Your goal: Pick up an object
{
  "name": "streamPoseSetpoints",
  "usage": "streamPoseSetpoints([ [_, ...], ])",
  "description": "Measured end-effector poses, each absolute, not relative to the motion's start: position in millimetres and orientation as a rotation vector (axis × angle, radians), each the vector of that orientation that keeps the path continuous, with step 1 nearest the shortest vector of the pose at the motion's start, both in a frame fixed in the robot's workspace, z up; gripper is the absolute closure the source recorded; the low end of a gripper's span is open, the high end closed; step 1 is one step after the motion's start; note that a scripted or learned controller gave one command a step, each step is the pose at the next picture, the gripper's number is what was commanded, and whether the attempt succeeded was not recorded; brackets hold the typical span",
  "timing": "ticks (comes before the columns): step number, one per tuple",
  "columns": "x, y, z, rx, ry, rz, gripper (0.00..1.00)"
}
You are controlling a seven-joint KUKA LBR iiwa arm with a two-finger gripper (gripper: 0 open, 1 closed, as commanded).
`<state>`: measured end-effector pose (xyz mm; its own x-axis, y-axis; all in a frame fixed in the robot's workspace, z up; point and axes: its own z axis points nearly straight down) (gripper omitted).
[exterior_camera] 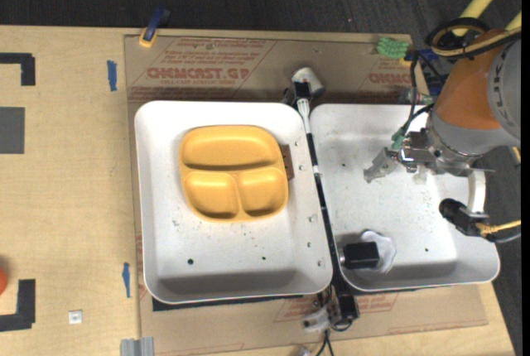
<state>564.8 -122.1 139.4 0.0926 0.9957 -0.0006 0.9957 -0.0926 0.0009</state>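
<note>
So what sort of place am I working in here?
Most likely a robotics lab or test cell, not a home or factory line. Two white bins, left and right, sit on a cardboard sheet over a wooden bench marked with tape, and a yellow divided tray serves as the test object.

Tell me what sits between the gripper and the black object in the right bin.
Nothing: in the camera view, bare white floor of the right bin separates the gripper from the black object.

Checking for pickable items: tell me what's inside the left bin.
The left bin holds a yellow three-compartment tray, lying open side down. Whatever sits beneath the tray is covered.
</note>
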Motion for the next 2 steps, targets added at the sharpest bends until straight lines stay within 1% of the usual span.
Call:
streamPoseSetpoints([
  [1, 625.7, -181.9, 85.1, 2.191, 2.25, 0.001, 0.0],
  [2, 637.9, -133.0, 85.1, 1.886, 2.513, 0.0, 0.0],
])
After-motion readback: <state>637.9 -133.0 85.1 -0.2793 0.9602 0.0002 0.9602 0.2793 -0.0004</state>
